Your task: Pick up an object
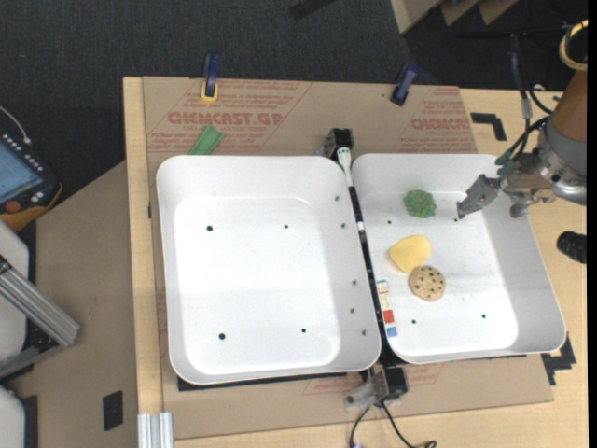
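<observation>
In the right bin (522,334), the speckled cookie (428,283) lies nearest, touching the yellow piece (409,251); the green lump (420,203) sits farther back. The gripper (494,200) hovers just beside the lump, apparently spread and holding nothing. A descent from here risks landing off-centre and nudging the lump away.

The arm (569,147) is grey with an orange band, black cables, and a grey metal end effector (494,196).
</observation>
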Motion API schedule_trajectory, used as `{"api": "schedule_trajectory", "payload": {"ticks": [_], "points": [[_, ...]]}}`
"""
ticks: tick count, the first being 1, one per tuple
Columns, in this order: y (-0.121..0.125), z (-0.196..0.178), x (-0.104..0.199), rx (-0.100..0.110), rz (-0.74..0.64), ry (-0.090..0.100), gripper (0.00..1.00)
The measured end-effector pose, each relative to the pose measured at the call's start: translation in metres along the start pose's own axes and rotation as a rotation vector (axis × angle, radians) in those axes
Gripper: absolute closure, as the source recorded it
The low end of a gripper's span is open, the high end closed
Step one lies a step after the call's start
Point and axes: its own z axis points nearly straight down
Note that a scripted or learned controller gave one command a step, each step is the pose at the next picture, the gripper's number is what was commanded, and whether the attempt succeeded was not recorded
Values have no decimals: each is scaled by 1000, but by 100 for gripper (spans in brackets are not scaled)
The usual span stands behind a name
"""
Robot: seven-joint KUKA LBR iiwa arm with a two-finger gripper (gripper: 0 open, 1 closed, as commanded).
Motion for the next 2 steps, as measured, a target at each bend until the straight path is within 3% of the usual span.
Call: {"api": "schedule_trajectory", "payload": {"ticks": [1,2], "points": [[1,-11,0,-4,-1,-1,100],[-72,-63,-44,-2,7,-3,100]]}}
